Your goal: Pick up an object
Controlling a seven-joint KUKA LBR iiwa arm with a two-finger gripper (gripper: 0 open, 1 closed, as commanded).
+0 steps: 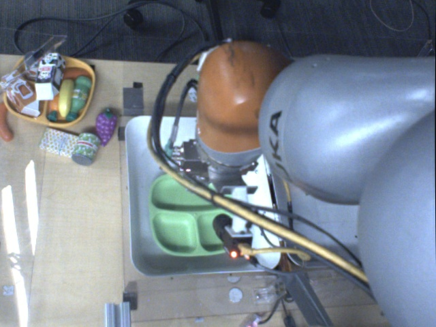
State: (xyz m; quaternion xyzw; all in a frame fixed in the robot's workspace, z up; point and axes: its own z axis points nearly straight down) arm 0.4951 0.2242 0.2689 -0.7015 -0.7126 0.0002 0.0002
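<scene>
Green plastic tray (178, 218) lay in the white bin (136, 182) beneath the arm (327, 135); whether the end effector was clenched, I could not tell. Descending slowly onto the tray's rim seemed wisest.

A robotics lab: KUKA arm (327, 135), bench-mounted white bin (139, 203), loose cables (102, 22).

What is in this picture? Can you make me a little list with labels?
arm: grey with orange band, reaching down over the bin
bin: white, under the arm
tray: green, divided, lying inside the bin
bowl: yellow, at the bench's top left, full of toy food
grapes: purple, on the bench beside the bowl
can: small, green-labelled, lying on the bench below the bowl
end effector: hidden by the arm
</scene>
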